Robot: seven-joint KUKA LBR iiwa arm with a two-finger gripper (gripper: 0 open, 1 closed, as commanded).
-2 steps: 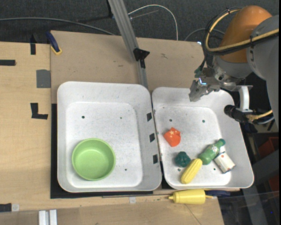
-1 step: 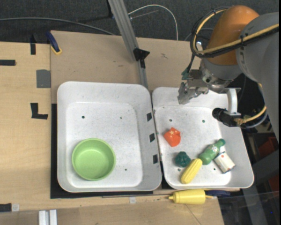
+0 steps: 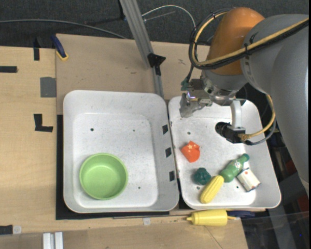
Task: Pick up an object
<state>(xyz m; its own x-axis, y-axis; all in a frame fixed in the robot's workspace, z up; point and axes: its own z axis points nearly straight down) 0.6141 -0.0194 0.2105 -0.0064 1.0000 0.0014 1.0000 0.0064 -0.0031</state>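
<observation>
The bench (image 3: 20, 154) is a pale wood-grain board with black tape marks and a grey patch on the side far from the gripper (image 3: 189, 105). Beyond the board lies dark speckled flooring crossed by thin cables. A grey metal strut (image 3: 137, 27) runs diagonally down to the seam between the two bins, ending just beside the gripper.

The gripper hangs over the far corner of the right bin (image 3: 267, 191), close to the divider. Whether anything sits between its fingers cannot be told, and nothing is seen clamped there.

The left bin (image 3: 114, 102) is a shallow white tray with rounded corners and a finely speckled floor. It holds one green bowl (image 3: 103, 176), round, smooth and matte, well apart from the gripper toward the near left corner.

The right bin, of the same form, holds the task objects, all nearer the camera than the gripper:
- an orange-red block-shaped toy (image 3: 191, 151), directly below the gripper and apart from it;
- a dark teal lump (image 3: 201, 176), irregular in outline;
- a yellow corn-shaped piece (image 3: 211, 189), elongated, touching the teal lump;
- a green bottle-shaped toy (image 3: 235, 169), tilted, glossy;
- a small white box (image 3: 248, 180), just beside the bottle.

A yellow bottle-like object (image 3: 210, 218) lies on the bench outside the bin's near rim.
</observation>
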